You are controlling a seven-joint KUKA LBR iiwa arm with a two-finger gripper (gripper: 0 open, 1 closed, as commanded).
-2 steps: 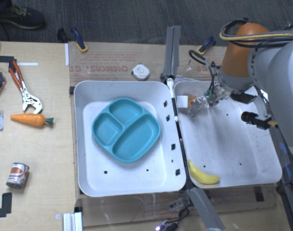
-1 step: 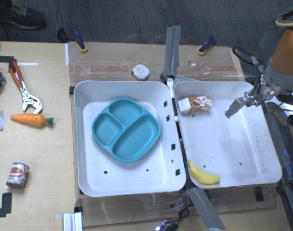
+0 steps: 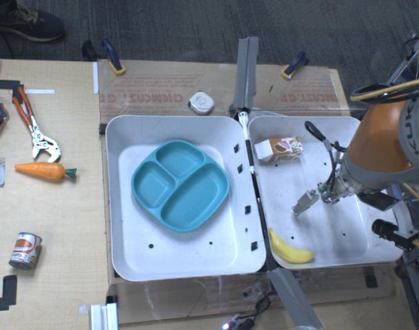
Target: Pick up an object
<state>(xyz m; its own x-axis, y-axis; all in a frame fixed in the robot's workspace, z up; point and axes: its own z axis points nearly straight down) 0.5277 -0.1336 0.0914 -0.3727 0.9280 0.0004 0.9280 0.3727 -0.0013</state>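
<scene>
In the right bin (image 3: 347, 126), a small white and brown carton (image 3: 279, 148) lies at the back left and a yellow banana (image 3: 289, 251) lies at the front left corner. My gripper (image 3: 311, 199) hangs low over the middle of this bin, roughly midway between the two and apart from both. The grey arm with its orange band (image 3: 381, 139) comes in from the right. A blue divided plate (image 3: 181, 184) lies in the left bin (image 3: 120, 253).
Left of the bins, the bench holds a carrot (image 3: 43, 172), a red-handled wrench (image 3: 31, 126) and a small can (image 3: 25, 249). A white round object (image 3: 201, 102) sits behind the bins. A grey divider post (image 3: 246, 74) stands between the bins at the back.
</scene>
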